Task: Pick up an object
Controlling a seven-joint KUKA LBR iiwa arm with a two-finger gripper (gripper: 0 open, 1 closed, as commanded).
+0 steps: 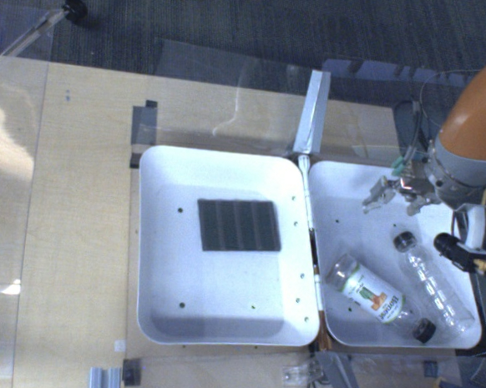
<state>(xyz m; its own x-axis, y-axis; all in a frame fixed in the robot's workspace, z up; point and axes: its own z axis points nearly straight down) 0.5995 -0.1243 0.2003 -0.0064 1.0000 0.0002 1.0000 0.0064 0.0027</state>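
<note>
Here the claw (pixel 391 191) (spread wide, holding nothing) hangs at upper right; the jar (pixel 369 291) lies below it, long axis slanting down-right.

No writing can be read anywhere on the bench. The small clear bottle (pixel 368 291) lying in the right-hand bin (pixel 343 197) wears a white label with green and orange marks, but its print is too small and blurred to make out. The dark ribbed pad (pixel 239 225) in the left-hand bin (pixel 163 250) bears no legible marking.
</note>
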